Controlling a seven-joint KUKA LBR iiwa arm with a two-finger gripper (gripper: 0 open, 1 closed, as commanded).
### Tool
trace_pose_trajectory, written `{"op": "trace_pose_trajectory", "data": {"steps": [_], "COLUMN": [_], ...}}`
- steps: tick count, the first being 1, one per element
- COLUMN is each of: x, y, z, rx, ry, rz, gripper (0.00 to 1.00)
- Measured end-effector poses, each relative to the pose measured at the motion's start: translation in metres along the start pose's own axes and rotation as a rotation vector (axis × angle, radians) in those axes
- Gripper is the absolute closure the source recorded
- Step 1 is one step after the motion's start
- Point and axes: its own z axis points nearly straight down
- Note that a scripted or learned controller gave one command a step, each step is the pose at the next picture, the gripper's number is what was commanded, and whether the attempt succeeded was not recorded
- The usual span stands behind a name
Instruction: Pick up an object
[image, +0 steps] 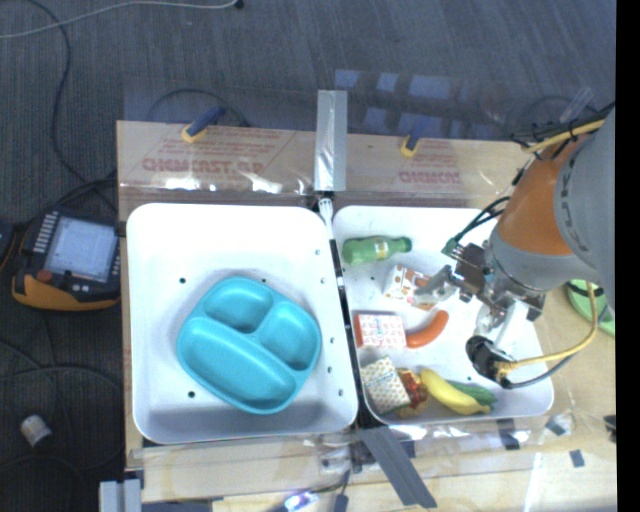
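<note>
Dark carpet surrounds the surface (230, 160), which carries two white bins side by side. Over the right bin (445, 218) hangs the hand (487, 300) on the grey arm (560, 210) with its orange band; whether it is wide or narrow cannot be told. Just to its left lie an orange carrot (428, 329) and a small printed carton (404, 283). Farther left sit a green bottle (375, 248) and a red-patterned box (380, 329). Below it lies a banana (450, 391). Well to the left, the left bin (160, 300) holds a blue divided plate (250, 343).
</note>
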Motion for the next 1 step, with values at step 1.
{"op": "trace_pose_trajectory", "data": {"steps": [1], "x": [-0.0014], "y": [0.0323], "z": [0.0978], "rx": [-0.017], "ry": [0.009], "rz": [-0.199], "gripper": [0.00]}}
